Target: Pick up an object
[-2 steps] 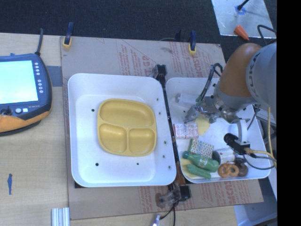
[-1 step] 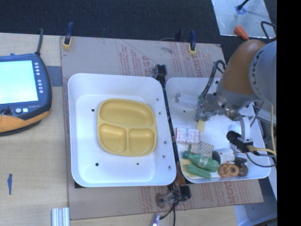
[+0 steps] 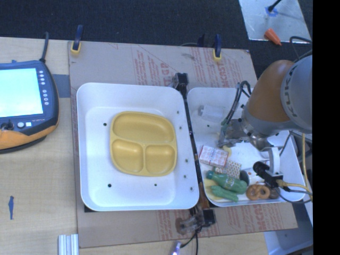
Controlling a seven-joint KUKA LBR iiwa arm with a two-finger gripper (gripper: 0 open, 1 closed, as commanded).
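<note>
My gripper (image 3: 231, 138) is lowered into the right bin (image 3: 201, 97), at its middle, under the grey and orange arm. Just below and left of it lies a small pink and white box (image 3: 213, 155). A checkered packet (image 3: 233, 169) lies beside that box. Along the bin's front edge are green toy vegetables (image 3: 226, 187) and a brown pretzel (image 3: 257, 191). A clear plastic piece (image 3: 210, 111) lies at the back of the bin, up and left of the gripper. Nothing can be seen held in the gripper.
The left bin (image 3: 95, 142) holds a yellow divided plate (image 3: 143, 142). A tablet with an orange grip (image 3: 24, 102) lies on the bench at the far left. Clamps (image 3: 217, 45) hold the cardboard sheet under the bins.
</note>
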